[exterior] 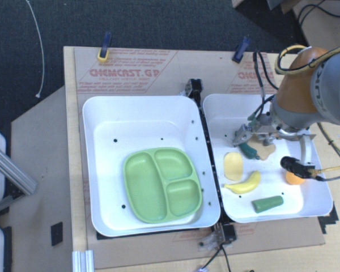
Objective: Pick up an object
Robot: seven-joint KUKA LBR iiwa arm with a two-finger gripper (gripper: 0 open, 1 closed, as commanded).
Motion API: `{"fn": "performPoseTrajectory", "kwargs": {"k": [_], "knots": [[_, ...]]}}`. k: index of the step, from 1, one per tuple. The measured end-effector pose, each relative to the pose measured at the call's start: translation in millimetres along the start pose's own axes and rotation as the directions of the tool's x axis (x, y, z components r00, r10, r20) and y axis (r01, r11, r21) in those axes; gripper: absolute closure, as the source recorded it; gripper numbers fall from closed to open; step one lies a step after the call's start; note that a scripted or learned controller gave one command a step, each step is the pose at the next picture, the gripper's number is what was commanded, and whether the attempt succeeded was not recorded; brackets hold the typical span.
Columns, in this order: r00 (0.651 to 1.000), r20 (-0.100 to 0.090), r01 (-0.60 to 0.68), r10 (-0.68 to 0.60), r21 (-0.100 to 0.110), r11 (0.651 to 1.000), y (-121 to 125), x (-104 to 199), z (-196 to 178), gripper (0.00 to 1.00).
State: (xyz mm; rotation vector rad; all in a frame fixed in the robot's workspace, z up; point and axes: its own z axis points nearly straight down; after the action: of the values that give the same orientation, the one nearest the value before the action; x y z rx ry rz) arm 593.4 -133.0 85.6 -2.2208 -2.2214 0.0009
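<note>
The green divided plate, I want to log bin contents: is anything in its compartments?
Empty. The green divided plate lies flat in the left bin, and all three compartments show bare green.

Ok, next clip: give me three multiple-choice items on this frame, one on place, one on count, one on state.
1. Where does the green divided plate lie?
A. left bin
B. right bin
C. on the cardboard

2. How many compartments does the plate have?
A. two
B. three
C. five

3. How does the banana rest?
A. lifted between the fingers
B. on the plate
C. flat on the right bin floor

Answers: 1 A, it sits inside the left bin. 2 B, one long and two small sections. 3 C, it lies below the gripper, beside the green block.
</note>
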Motion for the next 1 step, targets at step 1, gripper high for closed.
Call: {"fn": "performPoseTrajectory", "kwargs": {"k": [1], "knots": [[1.0,0.002,0.0,0.0,-0.009,1.0,2.3,-0.7,-13.5,1.0]]}}
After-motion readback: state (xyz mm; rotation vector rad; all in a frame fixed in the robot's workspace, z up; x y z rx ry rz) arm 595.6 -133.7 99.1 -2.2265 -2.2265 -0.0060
